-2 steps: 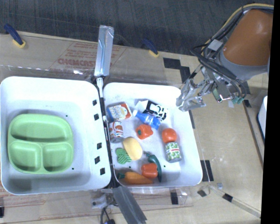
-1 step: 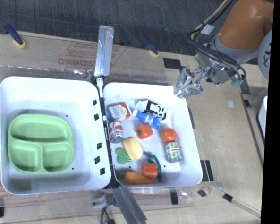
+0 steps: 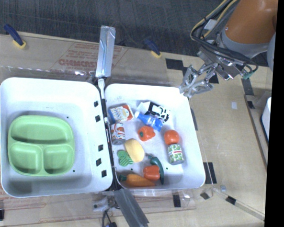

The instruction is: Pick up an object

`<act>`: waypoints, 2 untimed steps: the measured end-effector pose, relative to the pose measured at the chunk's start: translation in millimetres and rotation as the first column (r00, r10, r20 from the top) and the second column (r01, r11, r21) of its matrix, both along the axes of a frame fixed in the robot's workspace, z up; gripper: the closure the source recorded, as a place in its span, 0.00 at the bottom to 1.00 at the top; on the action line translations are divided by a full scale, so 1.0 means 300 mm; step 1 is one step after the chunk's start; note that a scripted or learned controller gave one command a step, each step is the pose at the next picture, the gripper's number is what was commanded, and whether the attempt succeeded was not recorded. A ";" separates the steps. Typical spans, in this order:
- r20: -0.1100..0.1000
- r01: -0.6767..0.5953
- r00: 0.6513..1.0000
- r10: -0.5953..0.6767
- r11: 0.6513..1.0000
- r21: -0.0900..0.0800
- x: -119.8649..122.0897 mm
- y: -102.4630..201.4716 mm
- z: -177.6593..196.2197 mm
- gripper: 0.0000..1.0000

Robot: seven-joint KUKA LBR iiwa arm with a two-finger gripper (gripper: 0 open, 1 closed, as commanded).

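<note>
The right bin (image 3: 191, 137) holds several toy foods: a yellow lemon (image 3: 135, 150), a red tomato (image 3: 146, 133), an orange carrot (image 3: 137, 181), a red pepper (image 3: 152, 172), a green-labelled jar with a red lid (image 3: 175, 148), a small can (image 3: 118, 132), a blue-and-orange pouch (image 3: 120, 113) and a blue-and-black-and-white packet (image 3: 154, 114). My gripper (image 3: 190, 86) hangs above the bin's far right corner, well clear of the objects, with nothing between its fingers. They look spread a little apart.
The left bin (image 3: 8, 97) holds a green divided tray (image 3: 40, 145). A metal divider bar (image 3: 105, 51) rises between the bins at the back. Blue clamps sit on the cardboard behind. Bare bench lies to the right.
</note>
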State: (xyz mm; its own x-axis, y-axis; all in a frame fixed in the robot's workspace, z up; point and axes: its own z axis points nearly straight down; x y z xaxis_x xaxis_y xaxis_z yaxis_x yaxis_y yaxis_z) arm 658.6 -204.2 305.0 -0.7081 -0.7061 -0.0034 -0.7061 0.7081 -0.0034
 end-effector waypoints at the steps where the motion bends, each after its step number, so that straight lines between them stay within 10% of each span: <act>1: -0.001 -0.549 0.836 0.549 0.836 -0.001 -0.014 -0.014 0.040 1.00; 2: -0.001 -0.776 0.631 0.776 0.631 0.000 -0.001 0.002 0.093 1.00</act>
